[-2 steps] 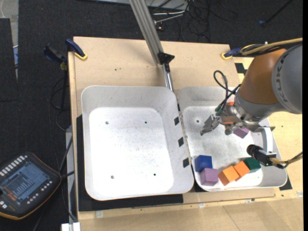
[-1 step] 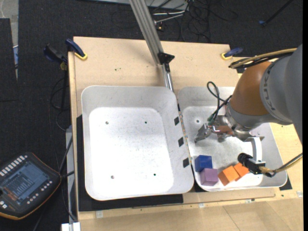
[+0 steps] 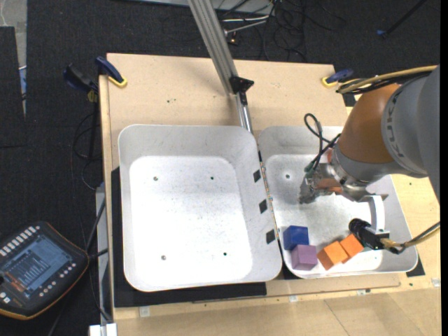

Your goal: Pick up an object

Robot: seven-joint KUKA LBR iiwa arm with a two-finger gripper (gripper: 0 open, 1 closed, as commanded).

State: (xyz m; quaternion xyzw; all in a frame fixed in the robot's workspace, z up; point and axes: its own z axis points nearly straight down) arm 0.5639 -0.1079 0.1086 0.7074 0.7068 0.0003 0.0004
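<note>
The gripper (image 3: 308, 193) hangs over the right bin (image 3: 280, 149) at centre right; whether it grips anything cannot be told. Blue (image 3: 296, 236), purple (image 3: 304, 256) and orange (image 3: 334, 253) blocks cluster at lower right.

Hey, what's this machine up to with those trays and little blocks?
A grey robot arm with an orange band reaches in from the right over the right-hand shallow white bin. Its gripper hangs above bare bin floor, with nothing visibly held. Three small blocks sit near that bin's front edge: a blue cube, a purple cube and an orange block. The left-hand white bin sits beside it.
</note>
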